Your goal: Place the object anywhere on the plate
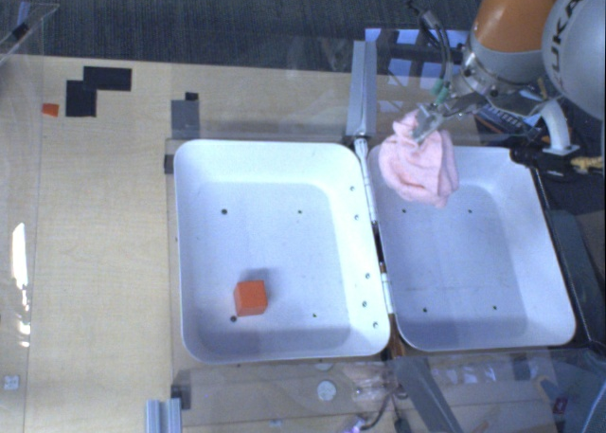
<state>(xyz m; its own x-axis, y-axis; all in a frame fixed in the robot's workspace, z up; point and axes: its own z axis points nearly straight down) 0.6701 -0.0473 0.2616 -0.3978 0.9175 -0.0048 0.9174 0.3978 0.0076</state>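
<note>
Bench (104,261): pale wood surface.
Left bin (199,232): white, shallow, directly on bench.
Right bin (530,261): white, shallow, just beside left bin.
Surface marks: black shapes (95,88), small orange square (49,110), far-left corner.

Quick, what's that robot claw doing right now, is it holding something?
Gripper: closed on the pink cloth, which hangs from it above the right bin.
</note>
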